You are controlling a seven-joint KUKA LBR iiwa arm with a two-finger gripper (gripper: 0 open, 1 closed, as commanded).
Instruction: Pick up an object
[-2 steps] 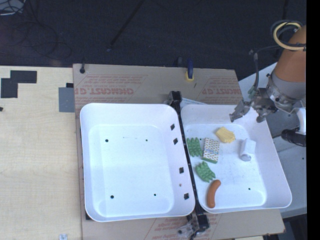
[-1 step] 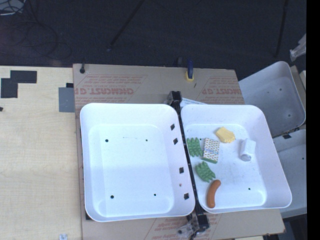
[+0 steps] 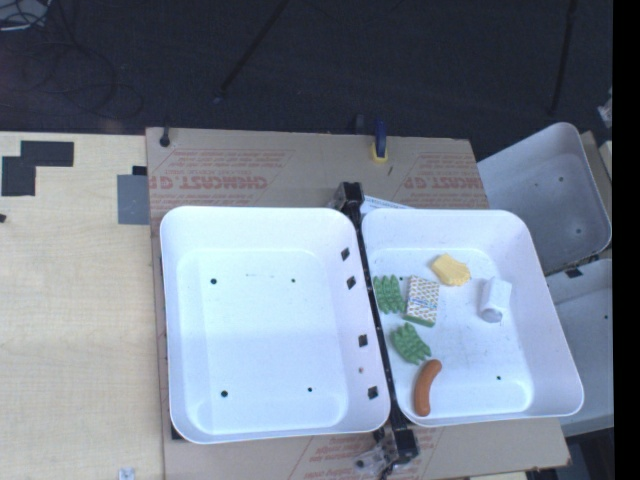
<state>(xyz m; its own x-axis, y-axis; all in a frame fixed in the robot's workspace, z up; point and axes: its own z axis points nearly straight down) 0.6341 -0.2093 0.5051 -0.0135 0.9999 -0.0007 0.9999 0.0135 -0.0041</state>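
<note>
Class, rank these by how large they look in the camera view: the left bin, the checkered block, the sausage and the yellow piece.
1. Left bin, by far the largest.
2. Checkered block.
3. Sausage and yellow piece: too alike in area to rank; the sausage is longer but thinner.

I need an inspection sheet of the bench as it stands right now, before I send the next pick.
Surface: two shallow white bins side by side, left bin, right bin, on a brown cardboard sheet.
Job's things: all in the right bin: yellow lump, white cylinder, patterned block, two green leafy pieces, orange sausage.
Clutter: nothing seen.
Grippers: nothing seen.
Cables: dark cables behind the bench.
Surroundings: light wooden tabletop, grey panel.
</note>
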